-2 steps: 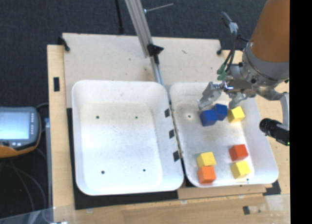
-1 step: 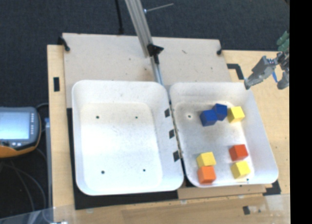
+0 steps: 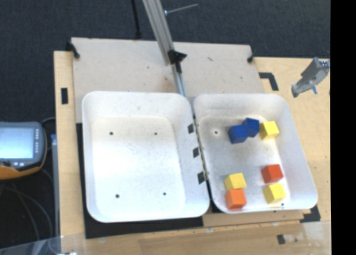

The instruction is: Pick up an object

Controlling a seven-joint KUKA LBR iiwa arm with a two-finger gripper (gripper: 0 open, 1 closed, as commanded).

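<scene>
Found the grey two-finger gripper [image 3: 311,76] high at the right of the camera view, over the bare wooden bench [image 3: 278,70] and outside both bins. Could not tell whether open or closed, being small and blurred there; saw nothing carried in it.

Counted seven small blocks, all in the shallow white right-hand bin [image 3: 222,159]: two blue cubes [image 3: 243,130] touching each other near the far wall, a yellow cube [image 3: 269,130] just beside them on the right, a red cube [image 3: 272,173] lower down, another yellow cube [image 3: 235,181] resting against an orange cube [image 3: 236,198] at the near edge, and a third yellow cube [image 3: 275,193] in the near right corner. Saw no blocks in the shallow white left-hand bin [image 3: 139,154].

Judged the pick not yet begun. Placed the upper yellow cube nearest the gripper, lying down and to the left of it in the view, across the bin's far right rim. Noted no long axis on any cube, so little turning on approach angle; judged the touching blue neighbour the likelier hindrance.
</scene>
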